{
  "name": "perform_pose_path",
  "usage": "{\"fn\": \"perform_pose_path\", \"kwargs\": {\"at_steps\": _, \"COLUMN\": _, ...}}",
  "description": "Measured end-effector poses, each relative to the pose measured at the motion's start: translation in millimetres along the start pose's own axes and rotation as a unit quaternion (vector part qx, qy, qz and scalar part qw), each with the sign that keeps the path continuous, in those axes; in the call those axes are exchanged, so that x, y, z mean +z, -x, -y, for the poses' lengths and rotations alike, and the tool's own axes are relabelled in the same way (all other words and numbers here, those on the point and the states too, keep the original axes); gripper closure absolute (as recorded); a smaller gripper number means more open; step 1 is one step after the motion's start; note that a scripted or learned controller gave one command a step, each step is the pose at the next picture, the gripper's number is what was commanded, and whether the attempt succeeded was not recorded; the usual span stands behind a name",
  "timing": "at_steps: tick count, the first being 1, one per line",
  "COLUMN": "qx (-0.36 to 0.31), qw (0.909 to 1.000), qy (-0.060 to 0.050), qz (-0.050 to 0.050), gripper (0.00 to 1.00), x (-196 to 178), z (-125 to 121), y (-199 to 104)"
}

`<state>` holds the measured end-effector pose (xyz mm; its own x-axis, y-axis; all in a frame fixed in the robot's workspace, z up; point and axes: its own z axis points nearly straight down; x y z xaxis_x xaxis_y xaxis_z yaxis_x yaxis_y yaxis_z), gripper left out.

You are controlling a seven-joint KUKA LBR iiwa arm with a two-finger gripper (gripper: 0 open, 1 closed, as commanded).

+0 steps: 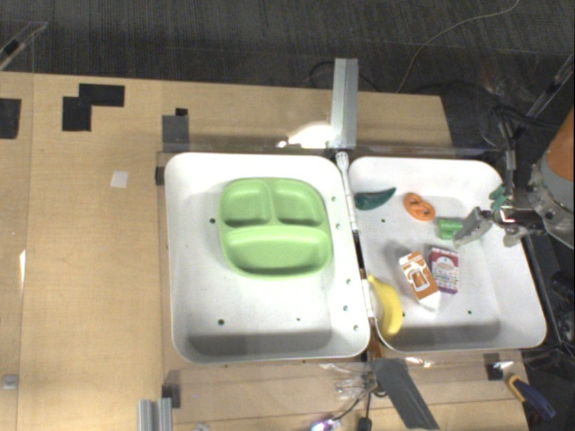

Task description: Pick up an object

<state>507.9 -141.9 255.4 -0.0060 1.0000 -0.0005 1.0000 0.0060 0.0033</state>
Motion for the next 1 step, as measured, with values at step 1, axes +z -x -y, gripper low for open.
{"fn": "perform_pose_path", "kwargs": {"at_steps": 1, "qx": 0.069, "qw": 0.9976, "qy": -0.001, "qz": 0.0, "gripper": 0.0, "x": 98.9, "z": -54.6, "y": 19.8}}
